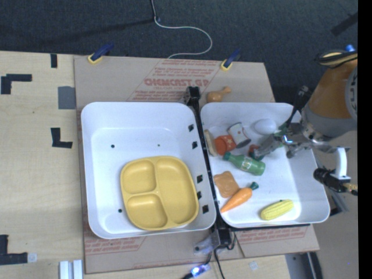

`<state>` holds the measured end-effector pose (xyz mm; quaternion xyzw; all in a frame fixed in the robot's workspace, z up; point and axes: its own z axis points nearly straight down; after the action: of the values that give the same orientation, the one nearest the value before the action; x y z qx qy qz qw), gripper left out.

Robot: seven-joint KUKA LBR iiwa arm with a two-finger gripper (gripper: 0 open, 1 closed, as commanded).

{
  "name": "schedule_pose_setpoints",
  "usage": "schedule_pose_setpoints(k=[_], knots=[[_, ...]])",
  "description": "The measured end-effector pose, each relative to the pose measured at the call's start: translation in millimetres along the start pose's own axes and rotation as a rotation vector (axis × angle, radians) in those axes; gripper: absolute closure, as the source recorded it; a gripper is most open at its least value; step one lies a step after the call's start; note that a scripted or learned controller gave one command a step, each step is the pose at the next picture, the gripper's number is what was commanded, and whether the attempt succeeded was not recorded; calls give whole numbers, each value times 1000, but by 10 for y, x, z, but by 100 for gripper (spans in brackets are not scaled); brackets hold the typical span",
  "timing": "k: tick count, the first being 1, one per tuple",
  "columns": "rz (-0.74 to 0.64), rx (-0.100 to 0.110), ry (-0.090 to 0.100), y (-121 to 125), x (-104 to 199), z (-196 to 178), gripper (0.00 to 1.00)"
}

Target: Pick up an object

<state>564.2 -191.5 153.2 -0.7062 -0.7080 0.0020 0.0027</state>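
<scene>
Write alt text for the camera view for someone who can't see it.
A grey arm reaches from the right, its gripper low over the right bin beside a green bottle, carrot, corn and other toy food. The left bin holds a yellow tray.

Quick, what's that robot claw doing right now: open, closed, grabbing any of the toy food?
Gripper: cannot be told; it sits low in the right bin by the green bottle, with nothing seen between its fingers.

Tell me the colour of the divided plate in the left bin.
Yellow. The divided plate shows clearly in the camera view.
</scene>
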Motion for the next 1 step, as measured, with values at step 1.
schedule_pose_setpoints(k=[1], knots=[[3,-21,-3,117,23,534,0]])
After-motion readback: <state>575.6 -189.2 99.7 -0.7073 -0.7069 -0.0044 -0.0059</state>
